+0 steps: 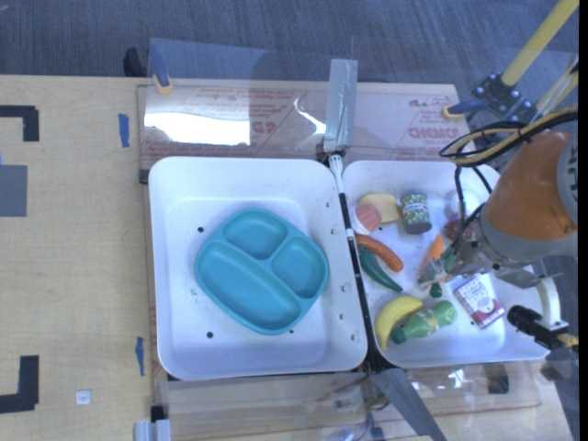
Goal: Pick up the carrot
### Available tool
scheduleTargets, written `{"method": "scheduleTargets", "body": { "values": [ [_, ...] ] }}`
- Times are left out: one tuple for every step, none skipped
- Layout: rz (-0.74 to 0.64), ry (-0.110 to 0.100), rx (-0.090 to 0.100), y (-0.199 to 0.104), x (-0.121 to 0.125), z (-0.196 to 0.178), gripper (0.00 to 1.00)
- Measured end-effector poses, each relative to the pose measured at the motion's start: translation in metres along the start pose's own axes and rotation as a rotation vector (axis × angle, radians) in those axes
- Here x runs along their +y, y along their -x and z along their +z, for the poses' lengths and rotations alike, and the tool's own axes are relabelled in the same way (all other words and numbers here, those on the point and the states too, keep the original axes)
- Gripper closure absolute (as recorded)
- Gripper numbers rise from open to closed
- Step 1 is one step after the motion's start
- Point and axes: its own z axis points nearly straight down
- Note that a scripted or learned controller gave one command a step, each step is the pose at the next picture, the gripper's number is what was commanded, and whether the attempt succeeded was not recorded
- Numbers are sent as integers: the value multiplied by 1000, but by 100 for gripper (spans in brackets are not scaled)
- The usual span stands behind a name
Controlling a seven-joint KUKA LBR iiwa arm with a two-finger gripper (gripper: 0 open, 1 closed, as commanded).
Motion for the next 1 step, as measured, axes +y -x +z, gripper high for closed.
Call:
{"method": "scheduleTargets", "body": {
  "values": [
    [-259,-4,5,-58,98,-110,100]
  ]
}}
